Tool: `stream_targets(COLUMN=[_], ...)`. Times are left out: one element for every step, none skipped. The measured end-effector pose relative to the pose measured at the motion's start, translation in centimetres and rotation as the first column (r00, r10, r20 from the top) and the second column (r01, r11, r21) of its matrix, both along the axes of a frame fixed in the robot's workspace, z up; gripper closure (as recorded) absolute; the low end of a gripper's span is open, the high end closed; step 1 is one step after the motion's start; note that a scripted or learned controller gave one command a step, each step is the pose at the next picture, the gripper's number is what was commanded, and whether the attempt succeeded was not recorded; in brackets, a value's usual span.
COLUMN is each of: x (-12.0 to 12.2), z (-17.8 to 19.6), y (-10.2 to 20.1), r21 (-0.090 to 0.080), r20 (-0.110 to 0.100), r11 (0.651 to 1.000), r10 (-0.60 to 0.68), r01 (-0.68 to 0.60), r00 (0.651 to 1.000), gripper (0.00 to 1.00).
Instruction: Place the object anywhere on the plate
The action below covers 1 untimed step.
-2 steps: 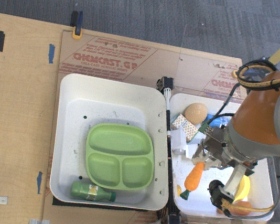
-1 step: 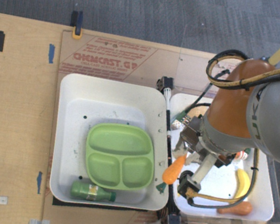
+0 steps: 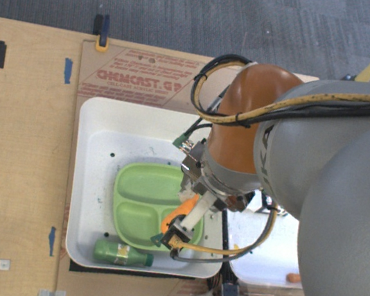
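Observation:
A light green divided plate (image 3: 142, 200) lies in the left white bin (image 3: 91, 163). The arm's orange-banded wrist hangs over the plate's right edge, and the gripper (image 3: 189, 206) sits mostly hidden beneath it. A narrow orange object (image 3: 179, 217) shows right under the gripper, slanting down-left over the plate's right rim. The wrist hides where the gripper meets it, so I cannot tell whether it is held or resting on the plate.
A green bottle (image 3: 122, 253) lies on its side along the left bin's near wall, just below the plate. In the right bin, a small orange thing (image 3: 293, 276) peeks out from under the arm. Brown cardboard surrounds the bins.

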State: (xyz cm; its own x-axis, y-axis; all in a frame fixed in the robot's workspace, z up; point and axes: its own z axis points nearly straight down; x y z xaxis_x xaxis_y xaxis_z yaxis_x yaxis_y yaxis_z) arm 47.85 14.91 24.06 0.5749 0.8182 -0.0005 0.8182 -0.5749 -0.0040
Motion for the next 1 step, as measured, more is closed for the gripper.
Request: stream_targets(x=[0.06], z=[0.04], y=[-0.28], r21=[-0.003], r20=[0.0], r11=[1.0], r10=[-0.002], r01=[0.002], r00=[1.0], gripper=[0.0])
